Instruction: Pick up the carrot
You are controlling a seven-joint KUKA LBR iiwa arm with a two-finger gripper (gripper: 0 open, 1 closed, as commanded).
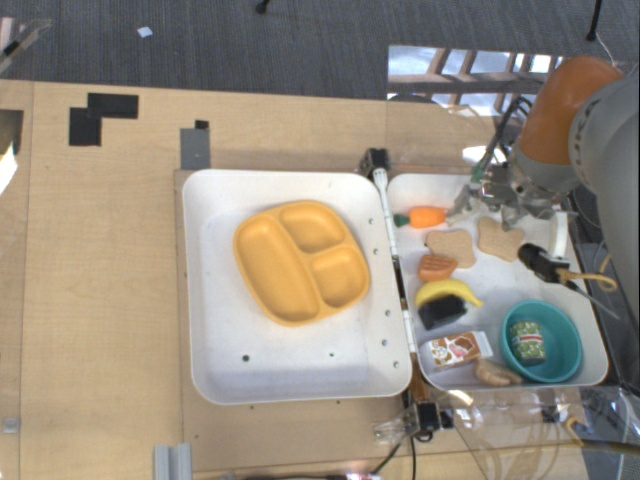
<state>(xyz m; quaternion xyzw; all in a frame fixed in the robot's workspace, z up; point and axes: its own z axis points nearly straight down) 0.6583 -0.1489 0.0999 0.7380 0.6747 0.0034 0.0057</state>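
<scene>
Carrot: I see one carrot (426,217) in the right bin (596,360), at its far left corner, just beside the divider between the bins.
Carrot axis: it lies roughly left to right in my view, green top toward the divider, orange body pointing at the arm.
Claw: the gripper (490,194) hangs over the far edge of the right bin, and I cannot tell how it is set from this angle.
Key relation: the carrot lies to the claw's left in my view and slightly nearer me, close but apart; I judge a short sideways move, then a descent across the short axis.
Neighbours: a bread slice (449,241) sits just beside the carrot, so I would watch for a brush.
Count, right bin: one banana (447,292), one teal bowl (541,340), one small carton (460,349).
Count, left bin: the left bin (220,368) holds one yellow divided plate (300,260).
</scene>
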